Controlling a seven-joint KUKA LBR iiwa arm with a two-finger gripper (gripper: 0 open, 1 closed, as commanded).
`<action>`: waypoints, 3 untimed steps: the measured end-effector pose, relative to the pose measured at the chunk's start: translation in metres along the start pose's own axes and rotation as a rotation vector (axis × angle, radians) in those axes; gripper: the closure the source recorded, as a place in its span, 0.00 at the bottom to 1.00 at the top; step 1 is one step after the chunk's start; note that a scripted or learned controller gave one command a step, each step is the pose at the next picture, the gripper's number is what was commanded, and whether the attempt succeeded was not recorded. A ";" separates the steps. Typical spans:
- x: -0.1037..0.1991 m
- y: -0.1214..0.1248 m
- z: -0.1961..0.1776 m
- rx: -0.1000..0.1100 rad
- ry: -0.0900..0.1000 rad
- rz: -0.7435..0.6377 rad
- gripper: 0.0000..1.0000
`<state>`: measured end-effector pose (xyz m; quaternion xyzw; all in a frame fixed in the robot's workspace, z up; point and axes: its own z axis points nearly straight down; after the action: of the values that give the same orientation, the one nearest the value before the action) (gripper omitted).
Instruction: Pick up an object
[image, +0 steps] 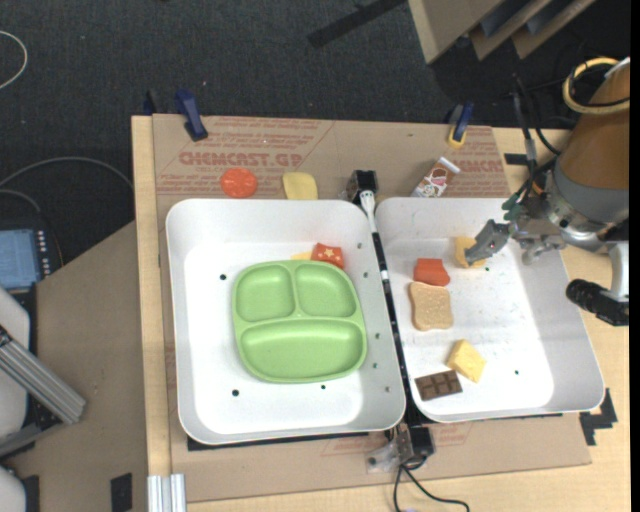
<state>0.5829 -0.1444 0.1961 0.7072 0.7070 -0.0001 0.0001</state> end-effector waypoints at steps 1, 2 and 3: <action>0.048 0.042 0.072 0.005 0.003 -0.006 0.00; 0.040 0.039 0.114 0.006 0.002 0.001 0.00; 0.039 0.041 0.100 -0.001 0.000 0.001 1.00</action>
<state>0.6235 -0.1053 0.0959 0.7075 0.7067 0.0005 0.0005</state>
